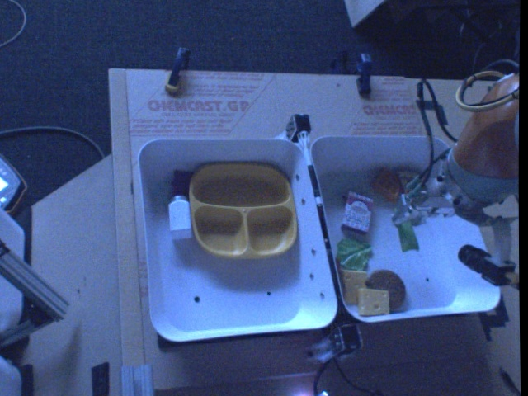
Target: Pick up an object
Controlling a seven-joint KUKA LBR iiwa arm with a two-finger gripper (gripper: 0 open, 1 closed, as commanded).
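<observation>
My gripper [410,213] hangs over the right bin [429,299], near its back right part. A small green piece [407,237] sits directly below the gripper's tip, and I cannot tell whether the two touch. A brown item [385,183] lies just to the gripper's left at the back. Further left is a small pink box [357,214]. Toward the front lie a green leafy item [355,254], a yellow cheese wedge [373,302] and a round brown cookie [388,286].
The left bin [165,295] holds a yellow divided plate [243,209], a white bottle [180,217] and a dark item [182,180] behind it. A black cylinder [483,262] on the arm overhangs the right bin's right wall. Clamps [176,68] grip the board's back edge.
</observation>
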